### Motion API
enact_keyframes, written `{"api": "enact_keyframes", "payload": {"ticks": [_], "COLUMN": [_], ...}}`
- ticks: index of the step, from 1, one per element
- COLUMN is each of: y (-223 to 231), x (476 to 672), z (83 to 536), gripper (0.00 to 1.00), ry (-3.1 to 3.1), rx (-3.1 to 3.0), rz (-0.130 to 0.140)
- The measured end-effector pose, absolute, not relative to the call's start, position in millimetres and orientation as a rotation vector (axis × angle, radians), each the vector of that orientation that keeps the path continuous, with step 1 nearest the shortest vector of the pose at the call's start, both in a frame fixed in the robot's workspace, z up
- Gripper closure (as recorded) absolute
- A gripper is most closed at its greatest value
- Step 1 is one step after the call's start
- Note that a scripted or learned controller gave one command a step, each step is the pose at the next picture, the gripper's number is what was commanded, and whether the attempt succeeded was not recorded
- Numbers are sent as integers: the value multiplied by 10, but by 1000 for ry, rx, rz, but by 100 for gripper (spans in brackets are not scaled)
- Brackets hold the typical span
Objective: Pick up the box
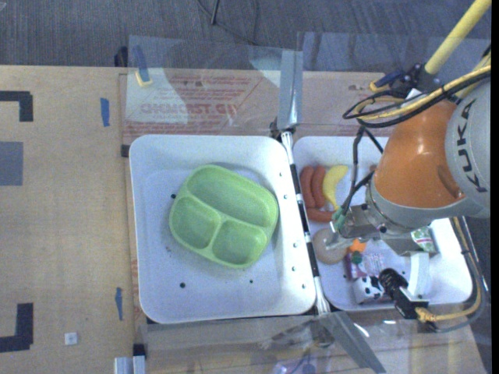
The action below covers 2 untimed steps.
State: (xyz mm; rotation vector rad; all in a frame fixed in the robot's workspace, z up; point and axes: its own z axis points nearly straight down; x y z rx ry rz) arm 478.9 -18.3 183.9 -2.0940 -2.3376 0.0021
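Note:
A small white box with green print [425,240] peeks out from under the arm on the right side of the right bin [460,287]; most of it is hidden. My gripper [352,244] hangs low over the left half of that bin, above a small orange piece [356,247] and beside a tan round thing [326,248]. It is well to the left of the box. The arm's orange band and grey wrist cover the middle of the bin.
Two red sausages [312,189] and a yellow banana [335,184] lie at the right bin's far left. A purple item [355,266] lies near its front. A green divided plate [224,216] sits in the left bin [152,287].

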Motion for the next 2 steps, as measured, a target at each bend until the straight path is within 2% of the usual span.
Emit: {"api": "enact_keyframes", "payload": {"ticks": [1, 2], "y": [-464, -1085], "x": [4913, 4793], "z": [3966, 2901], "gripper": [100, 100], "ry": [-2266, -1993], "rx": [-2178, -2428], "rz": [1, 2]}}
